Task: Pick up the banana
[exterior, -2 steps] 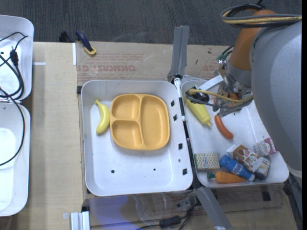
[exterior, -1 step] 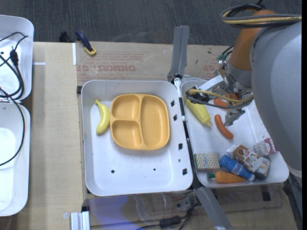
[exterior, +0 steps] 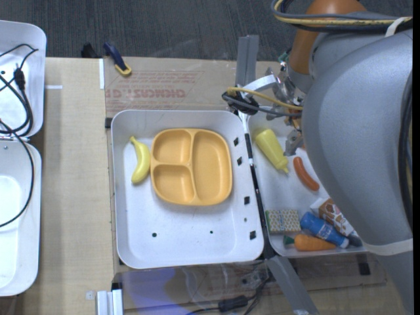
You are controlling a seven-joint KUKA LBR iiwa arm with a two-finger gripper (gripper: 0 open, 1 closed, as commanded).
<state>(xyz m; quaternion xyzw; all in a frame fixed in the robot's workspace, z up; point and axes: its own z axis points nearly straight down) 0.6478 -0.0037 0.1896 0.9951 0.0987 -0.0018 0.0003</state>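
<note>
I am watching from my remote station as the big grey arm with its orange wrist band [exterior: 357,104] is crowding the right side of the view, hanging over the right-hand shallow white bin [exterior: 279,192]. Its two-finger gripper [exterior: 293,136] is sitting somewhere low behind the cables and wrist body, above that bin's upper part, and I cannot tell how the jaws stand because the arm is masking them.

The curved yellow banana [exterior: 139,161] I am after is lying in the left-hand shallow white bin [exterior: 190,241], pressed just beside the left edge of the yellow three-compartment plastic plate [exterior: 192,166] and near the bin's left wall. It is resting flat on the bin floor, not in any compartment, and it is well apart from the gripper.

Under the arm, the right bin is holding a yellow squeeze bottle [exterior: 272,149], an orange-red sausage-shaped toy [exterior: 306,174], a speckled green sponge block [exterior: 283,220], a blue bottle [exterior: 321,229] and an orange carrot-like piece [exterior: 312,243].

I am judging the pick as not yet begun: the arm is needing to cross the divider to the far side of the plate, and the narrow gap between banana, plate and wall is looking likely to hinder the fingers.
</note>
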